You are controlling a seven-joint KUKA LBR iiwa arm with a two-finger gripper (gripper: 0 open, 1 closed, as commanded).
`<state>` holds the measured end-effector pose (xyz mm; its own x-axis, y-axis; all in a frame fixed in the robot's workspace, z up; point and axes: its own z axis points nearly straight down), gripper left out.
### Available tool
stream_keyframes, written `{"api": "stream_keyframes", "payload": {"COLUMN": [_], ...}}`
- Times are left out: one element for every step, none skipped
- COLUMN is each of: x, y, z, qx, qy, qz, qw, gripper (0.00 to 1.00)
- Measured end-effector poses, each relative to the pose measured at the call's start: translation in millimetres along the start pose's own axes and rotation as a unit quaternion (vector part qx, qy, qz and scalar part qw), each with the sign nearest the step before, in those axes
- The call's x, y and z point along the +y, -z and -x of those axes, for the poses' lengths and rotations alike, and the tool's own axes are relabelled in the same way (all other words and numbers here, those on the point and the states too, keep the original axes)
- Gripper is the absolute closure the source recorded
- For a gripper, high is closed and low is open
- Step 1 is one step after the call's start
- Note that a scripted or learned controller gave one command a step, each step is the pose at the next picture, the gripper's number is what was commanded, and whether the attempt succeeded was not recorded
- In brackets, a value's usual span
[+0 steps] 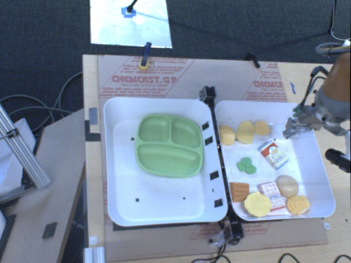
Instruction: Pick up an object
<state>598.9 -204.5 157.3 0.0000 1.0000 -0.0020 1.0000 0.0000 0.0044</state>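
Light was even and fairly bright across the bench, and the two white bins (164, 212) came close to washing out along their rims. Behind the bins, a pale sheet (130, 16) on the dark floor glared hardest, its surface nearly featureless. Shadows were soft and short, hugging the green plate (169, 146) inside the left bin. Right of the bins, the arm (335, 92) looked slightly smeared. Detail was coarse and grainy throughout.

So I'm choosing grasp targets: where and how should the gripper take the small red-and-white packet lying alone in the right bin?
Probably from straight above, closing across the narrow width of the red-and-white packet. It lies flat and tilted, with bare bin floor on every side, so the fingers fit along its long edges. The gripper hovers just up-right of it.
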Motion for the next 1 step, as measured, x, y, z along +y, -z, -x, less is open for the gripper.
{"api": "stream_keyframes", "payload": {"x": [2.2], "y": [41.5], "z": [-2.0], "qx": [0.001], "qy": [0.002], "qz": [-0.001], "qw": [1.0000], "gripper": [1.00]}}
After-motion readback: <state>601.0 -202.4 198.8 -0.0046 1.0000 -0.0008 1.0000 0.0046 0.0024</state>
